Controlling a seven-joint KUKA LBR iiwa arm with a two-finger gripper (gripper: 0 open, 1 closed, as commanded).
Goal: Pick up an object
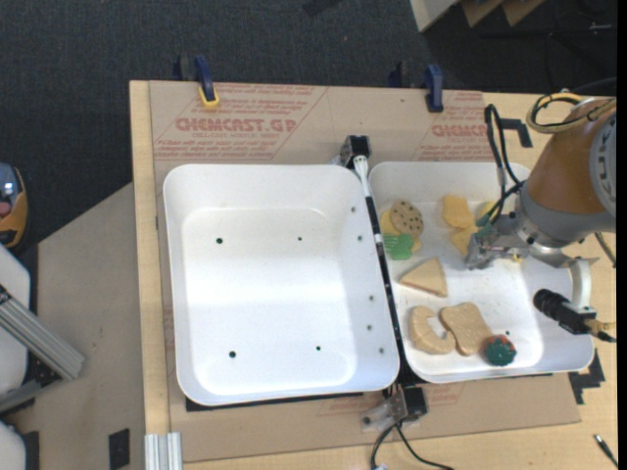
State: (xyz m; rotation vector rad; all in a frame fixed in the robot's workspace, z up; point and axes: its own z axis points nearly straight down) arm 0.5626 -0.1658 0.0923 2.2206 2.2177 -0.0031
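The right bin (431,365) holds several toy foods. A chocolate-chip cookie (407,218) lies near its left wall, with a green piece (399,246) just below it. A yellow cheese chunk (456,211) sits near the back. A pale sandwich wedge (424,278) lies mid-bin. Toward the front are a curved tan piece (427,329), a bread slice (464,325) and a green-and-red ball (500,352). My gripper (479,253) hangs low at the bin's right side, just right of a second yellow piece (462,241). I see nothing held between its fingers.
The left bin (186,204) stands beside the right one, separated by a shared black-edged rim. The arm's grey and orange body (573,179) covers the right bin's far right corner. Cables (502,140) loop above it. Blue clamps (205,79) hold the bench board at the back.
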